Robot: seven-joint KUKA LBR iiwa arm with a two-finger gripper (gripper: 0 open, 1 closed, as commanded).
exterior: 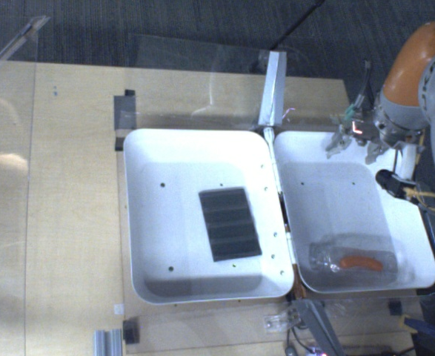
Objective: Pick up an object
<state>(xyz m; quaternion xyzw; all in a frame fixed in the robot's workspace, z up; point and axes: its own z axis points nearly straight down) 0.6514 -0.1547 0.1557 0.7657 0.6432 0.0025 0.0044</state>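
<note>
Bins are what I am checking first, working from the left. The left bin [147, 169], shallow, white and smooth with rounded corners, is holding a dark ribbed rectangular block [230, 224] lying flat near its middle. The right bin [306, 162], of the same moulded make, is holding a clear, glossy plastic bottle [354, 258] with something orange inside, lying on its side near the front wall. At the far right, the gripper [356, 136] is hanging over the back rim of the right bin, well apart from both objects, fingers spread and pinching nothing. I am judging the pick as not yet made: approach, closing and lifting all remain.
</note>
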